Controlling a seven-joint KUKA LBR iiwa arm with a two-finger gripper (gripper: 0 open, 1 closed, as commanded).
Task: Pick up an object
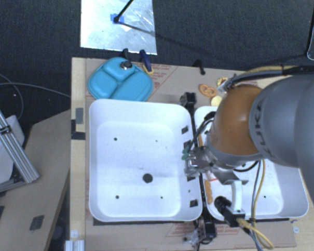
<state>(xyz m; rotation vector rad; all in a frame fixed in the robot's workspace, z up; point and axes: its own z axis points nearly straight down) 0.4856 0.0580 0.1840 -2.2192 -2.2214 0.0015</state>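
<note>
My arm, grey with an orange band, hangs over the right bin (293, 206) and covers most of it. The gripper (193, 163) sits low at the divider between the two bins, by the right bin's left wall. Just below it a thin orange-brown stick (208, 191) lies in the right bin along that wall. A pale yellow object (216, 100) peeks out at the right bin's far edge, half hidden by the arm. The left bin (101, 146) has a small dark round spot (147, 177) on its floor.
A blue compartment tray (120, 82) lies behind the left bin, with a blue-handled tool (145, 60) beside it. Small orange pieces (206, 89) rest on the cardboard behind the right bin. A metal frame (10, 152) stands at the far left.
</note>
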